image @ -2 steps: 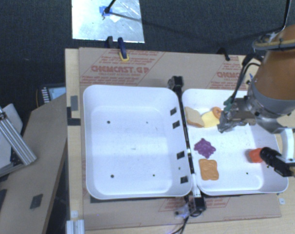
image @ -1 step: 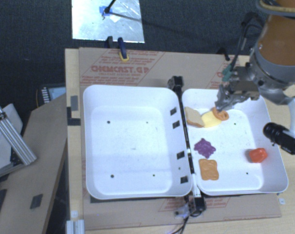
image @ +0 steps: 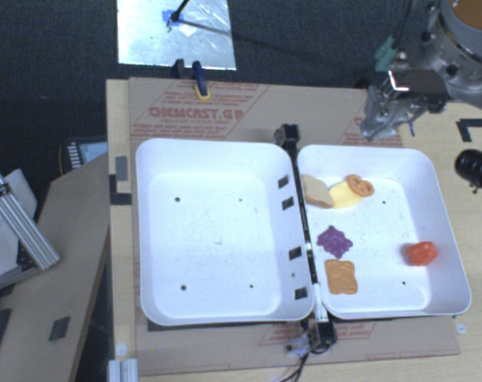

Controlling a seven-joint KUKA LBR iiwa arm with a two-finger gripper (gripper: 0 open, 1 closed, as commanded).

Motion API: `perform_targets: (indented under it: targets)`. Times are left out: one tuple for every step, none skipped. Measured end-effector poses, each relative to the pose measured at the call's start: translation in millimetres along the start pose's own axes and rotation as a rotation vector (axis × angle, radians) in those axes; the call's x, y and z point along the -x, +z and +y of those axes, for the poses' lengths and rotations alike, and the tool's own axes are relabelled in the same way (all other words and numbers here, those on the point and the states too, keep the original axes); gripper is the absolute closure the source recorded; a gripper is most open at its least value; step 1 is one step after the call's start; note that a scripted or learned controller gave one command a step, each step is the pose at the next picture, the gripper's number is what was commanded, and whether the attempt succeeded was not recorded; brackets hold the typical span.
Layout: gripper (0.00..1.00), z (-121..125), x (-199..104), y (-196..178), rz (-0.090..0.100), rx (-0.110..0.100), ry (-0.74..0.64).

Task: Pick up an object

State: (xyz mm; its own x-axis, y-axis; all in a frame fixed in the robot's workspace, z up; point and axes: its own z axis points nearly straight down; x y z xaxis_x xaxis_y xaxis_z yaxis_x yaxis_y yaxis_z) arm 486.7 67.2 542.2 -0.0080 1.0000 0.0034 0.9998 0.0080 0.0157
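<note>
The right bin (image: 441, 213) holds several small objects: a tan bread-like piece (image: 316, 191), a pale yellow piece (image: 344, 195), an orange pretzel shape (image: 359, 185), a purple cluster (image: 334, 241), an orange-brown slab (image: 341, 277) and a red-orange lump (image: 421, 253). My gripper (image: 382, 123) hangs above the bench just behind the right bin's far rim, apart from every object. Nothing shows between its fingers.
The left bin (image: 153, 237) lies beside the right one, joined by a black clip strip (image: 299, 221). A cardboard sheet (image: 225, 110) lies under both bins. A shiny metal plate (image: 176, 21) sits at the back left, with a yellow-blue clamp (image: 201, 82) in front of it.
</note>
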Motion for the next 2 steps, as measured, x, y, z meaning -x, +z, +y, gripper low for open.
perform_targets:
  targets:
    - [1.00, -4.9, 72.5, 203.7, -0.006, -0.028, 0.013]
    - [1.00, -0.4, 21.1, 54.0, 0.000, 0.004, -0.002]
